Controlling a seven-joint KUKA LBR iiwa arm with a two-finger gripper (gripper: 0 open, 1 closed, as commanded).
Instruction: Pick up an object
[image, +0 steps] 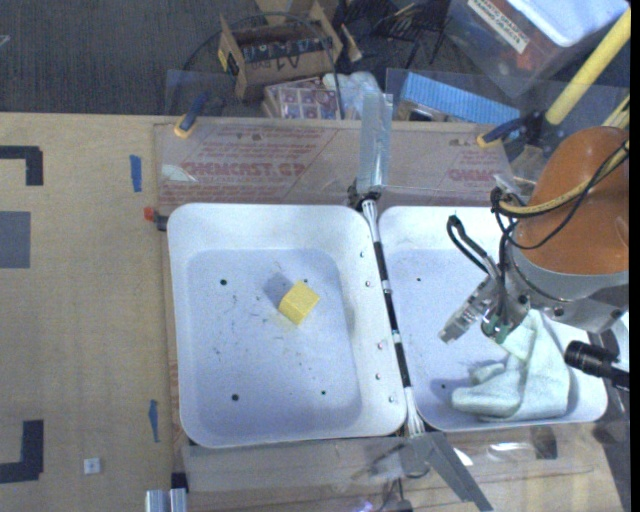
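The claw (478, 325) hangs over the right bin (425, 262), low in its near half, at the end of the grey arm with the orange band (578, 195) that reaches in from the right. How far the claw is open cannot be told; its tip is small and blurred, and nothing can be made out in its grip. Just beside the claw, toward the near right corner of that bin, lies a crumpled white cloth (510, 385), and whether the claw touches it cannot be told. Well apart from the claw, to the left and across the divider between the bins, a small yellow block (298, 302) sits alone near the middle of the left bin (200, 240). Both bins rest side by side on the bench (80, 330).
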